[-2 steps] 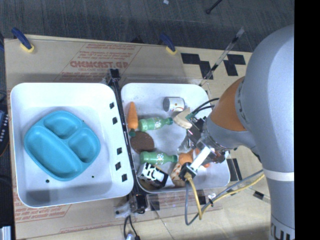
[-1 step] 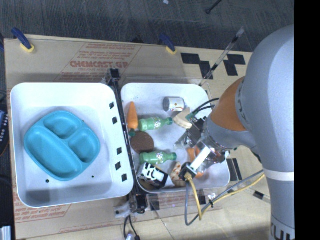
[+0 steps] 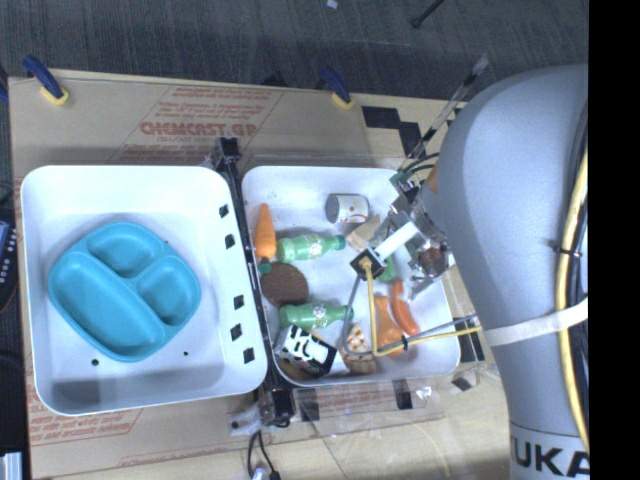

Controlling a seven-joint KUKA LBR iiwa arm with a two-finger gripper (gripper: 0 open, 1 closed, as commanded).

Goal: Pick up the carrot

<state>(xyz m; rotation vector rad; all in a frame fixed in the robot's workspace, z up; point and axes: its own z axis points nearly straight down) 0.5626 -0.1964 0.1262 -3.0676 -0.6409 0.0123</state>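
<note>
Two bins: left bin (image 3: 40,268) and right bin (image 3: 300,178), shallow white plastic with rounded corners, side by side.
Cardboard sheet (image 3: 120,108): brown, under both bins; the red print reads "CHEMCAST GP", and the smaller lines are too faint to read.
Plate (image 3: 120,288): smooth blue, divided into compartments, in the left bin.
Carrot (image 3: 264,230): orange, tapered, with a green stub at its near end. It lies along the right bin's left wall, just beside the upper bottle.
Bottles: upper bottle (image 3: 310,247) and lower bottle (image 3: 315,315), green, on their sides, labels too small to read; a brown disc (image 3: 285,284) lies between them.
Can (image 3: 347,208): silvery, near the far wall.
Gripper (image 3: 410,253): over the right bin's right half, well apart from the carrot; whether it is spread or closed I cannot tell.
Arm (image 3: 520,218): smooth grey, with white letters "UKA" low down.
</note>
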